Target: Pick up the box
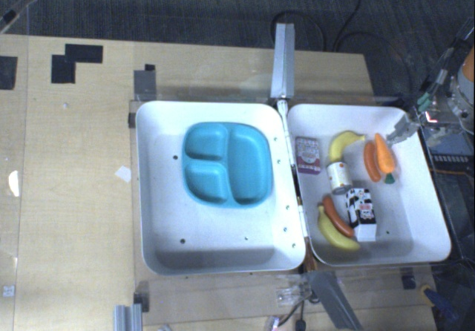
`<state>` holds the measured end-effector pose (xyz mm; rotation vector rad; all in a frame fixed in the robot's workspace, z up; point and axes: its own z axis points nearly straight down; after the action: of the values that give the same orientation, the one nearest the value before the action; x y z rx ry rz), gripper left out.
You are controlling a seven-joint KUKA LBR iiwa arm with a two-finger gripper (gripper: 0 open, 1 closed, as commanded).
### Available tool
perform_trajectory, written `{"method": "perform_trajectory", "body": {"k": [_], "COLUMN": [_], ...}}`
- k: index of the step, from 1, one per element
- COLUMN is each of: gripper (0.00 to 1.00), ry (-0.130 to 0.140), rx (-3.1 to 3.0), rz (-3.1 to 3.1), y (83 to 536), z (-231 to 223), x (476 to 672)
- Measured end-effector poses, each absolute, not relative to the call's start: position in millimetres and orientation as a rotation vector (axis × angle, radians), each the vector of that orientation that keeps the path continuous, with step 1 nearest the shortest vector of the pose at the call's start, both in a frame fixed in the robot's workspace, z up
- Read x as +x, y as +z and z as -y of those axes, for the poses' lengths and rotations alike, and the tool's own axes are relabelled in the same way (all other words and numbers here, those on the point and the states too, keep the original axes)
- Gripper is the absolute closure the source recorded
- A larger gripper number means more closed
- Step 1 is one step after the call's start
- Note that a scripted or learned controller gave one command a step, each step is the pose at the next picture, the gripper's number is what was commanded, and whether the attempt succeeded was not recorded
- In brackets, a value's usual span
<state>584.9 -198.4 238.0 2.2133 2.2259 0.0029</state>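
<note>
White bins, box waiting in the right one

White plastic is showing on both bins, sitting side by side on the desk (67,196). The left bin (152,174) is holding a blue tray (226,162) with three sections. The right bin (427,207) is holding the box (361,214), black and white, lying near the front wall. A banana (335,233) with a red sausage (336,217) across it is touching the box on its left. Behind them a small jar (338,174), a purple packet (307,154), a second banana (344,144) and a carrot (382,157) are crowding the middle. I am hanging at the bin's back right corner, well apart from the box. My jaws (407,128) are blurred there; I cannot tell how wide they are standing.
</note>
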Motion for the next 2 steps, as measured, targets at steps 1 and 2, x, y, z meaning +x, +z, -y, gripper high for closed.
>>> {"method": "perform_trajectory", "body": {"k": [1,2], "gripper": [0.0,0.0], "ry": [0.003,0.005], "rx": [2.064,1.968], "rz": [-2.363,-2.44], "y": [176.2,89.7], "z": [196.7,203.5], "x": [563.3,646.3]}}
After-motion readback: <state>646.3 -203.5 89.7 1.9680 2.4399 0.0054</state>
